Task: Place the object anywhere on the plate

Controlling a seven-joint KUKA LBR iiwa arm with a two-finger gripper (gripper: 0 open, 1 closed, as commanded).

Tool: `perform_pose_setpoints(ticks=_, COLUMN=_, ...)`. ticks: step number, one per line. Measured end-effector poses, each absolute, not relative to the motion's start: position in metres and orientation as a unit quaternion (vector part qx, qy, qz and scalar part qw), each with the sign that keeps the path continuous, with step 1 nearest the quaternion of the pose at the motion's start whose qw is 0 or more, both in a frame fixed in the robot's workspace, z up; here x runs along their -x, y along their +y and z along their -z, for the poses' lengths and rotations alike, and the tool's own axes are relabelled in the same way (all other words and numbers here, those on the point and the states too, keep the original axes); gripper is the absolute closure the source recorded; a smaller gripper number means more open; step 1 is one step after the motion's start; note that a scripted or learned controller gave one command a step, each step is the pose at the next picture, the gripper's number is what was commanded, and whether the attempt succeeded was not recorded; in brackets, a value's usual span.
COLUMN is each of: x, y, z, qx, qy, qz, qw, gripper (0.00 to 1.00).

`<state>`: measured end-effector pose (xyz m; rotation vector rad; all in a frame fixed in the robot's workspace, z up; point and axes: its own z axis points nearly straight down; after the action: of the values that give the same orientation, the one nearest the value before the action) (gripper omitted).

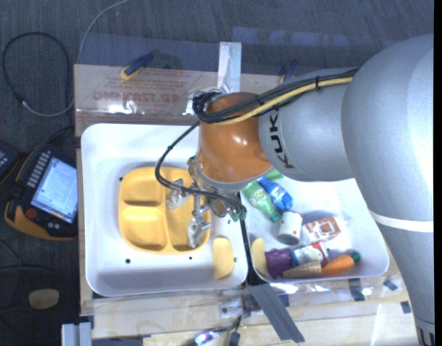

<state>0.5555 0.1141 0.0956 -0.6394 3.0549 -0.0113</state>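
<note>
A yellow divided plate (147,209) lies in the left bin (105,265). My gripper (197,229) hangs over the plate's right-hand compartment, under the orange wrist band, and I see nothing held in it. A pale yellow curved piece (222,256) lies on the left bin's floor just right of the plate, below and to the right of the gripper. The arm hides the plate's upper right corner.
The right bin (372,262) holds several toy foods: a green bottle (259,200), a blue bottle (278,195), a white cup (290,226), a small carton (321,229), a purple piece (278,260) and a carrot (338,264). The divider (244,254) between the bins runs just right of the gripper.
</note>
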Motion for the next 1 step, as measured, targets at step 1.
perform_pose_setpoints(ticks=1, x=-0.5705, y=0.0796, z=-0.2479, qx=0.317, qy=0.948, qz=-0.0018, qw=0.001, gripper=0.00)
